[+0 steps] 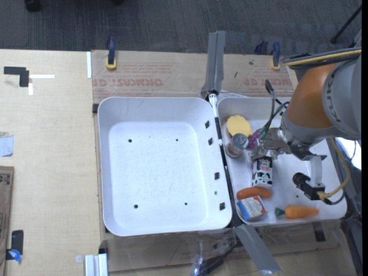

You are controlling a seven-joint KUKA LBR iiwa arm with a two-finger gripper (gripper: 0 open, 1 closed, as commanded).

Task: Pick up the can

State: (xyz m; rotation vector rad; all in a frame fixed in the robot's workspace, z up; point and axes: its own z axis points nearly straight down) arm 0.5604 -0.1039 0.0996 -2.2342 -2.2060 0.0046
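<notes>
We record a light wooden bench (46, 154) with a sheet of brown printed cardboard (161, 73) laid under two shallow white bins. Beyond the bench's far edge the floor is dark grey carpet (172, 10). Two blue-and-yellow clamps (110, 59) pin the cardboard at the far side.

The left bin (109, 171) is smooth moulded plastic with rounded corners and a few small dark dots on its floor. The right bin (339, 211) is of the same make and joins it along a hinged middle edge.

In the right bin we note the can (235, 146), a small cylinder with a metallic rim, lying close to the dividing wall near the bin's far end. Just behind it sits a rounded yellow object (238, 124). Nearer the camera lie a black-and-white patterned carton (263, 172), an orange-red sausage-shaped item (253, 192), a small blue-and-white packet (251, 209) and a carrot (299, 212) with a green tip.

The arm, grey with an orange band (305, 96), reaches in from the right. The gripper (260, 148) hangs just beside the can, on its right. We cannot tell how it is set, nor whether it holds anything.
</notes>
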